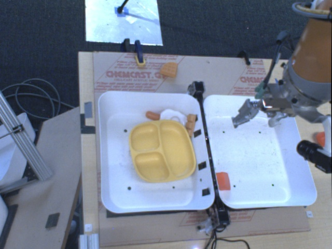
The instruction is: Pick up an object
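My gripper (258, 117) hangs over the upper part of the right bin (270, 191), its two grey fingers spread open with nothing between them. A small orange-red block (223, 180) lies at that bin's near left edge, well below and left of the gripper. The left bin (111, 191) holds a yellow divided plate (162, 151). Behind the plate lie an orange sausage-shaped piece (152, 115), a white object (173, 116) and a small tan block (191, 123).
A black clip divider (199, 139) runs between the two bins. A tan waffle-like piece (168, 69) lies on the cardboard behind the left bin. A small red thing (320, 138) shows at the right bin's right rim. A foil sheet (122, 14) lies on the floor behind.
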Controlling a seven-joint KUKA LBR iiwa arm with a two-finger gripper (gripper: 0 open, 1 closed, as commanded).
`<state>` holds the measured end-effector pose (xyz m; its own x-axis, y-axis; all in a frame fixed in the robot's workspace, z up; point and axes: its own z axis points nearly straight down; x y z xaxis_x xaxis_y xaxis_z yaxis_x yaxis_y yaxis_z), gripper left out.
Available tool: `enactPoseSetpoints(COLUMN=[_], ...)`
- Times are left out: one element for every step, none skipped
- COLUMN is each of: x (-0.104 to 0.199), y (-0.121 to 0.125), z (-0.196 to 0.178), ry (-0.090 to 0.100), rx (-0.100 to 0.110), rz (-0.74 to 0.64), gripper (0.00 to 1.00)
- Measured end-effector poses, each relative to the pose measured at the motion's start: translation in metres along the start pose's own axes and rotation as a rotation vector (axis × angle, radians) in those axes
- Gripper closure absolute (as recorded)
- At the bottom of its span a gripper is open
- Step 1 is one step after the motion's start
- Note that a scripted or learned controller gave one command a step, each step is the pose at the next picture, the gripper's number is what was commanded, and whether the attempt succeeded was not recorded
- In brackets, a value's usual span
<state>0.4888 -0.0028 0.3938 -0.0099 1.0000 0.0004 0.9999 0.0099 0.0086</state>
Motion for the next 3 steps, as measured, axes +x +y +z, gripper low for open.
enactPoseSetpoints(x=[0.0000,0.0000,0.0000], y=[0.0000,0.0000,0.0000], z=[0.0000,0.0000,0.0000], ry=[0.000,0.000,0.000], rx=[0.000,0.000,0.000], rz=[0.000,0.000,0.000], gripper=[0.00,0.00,0.00])
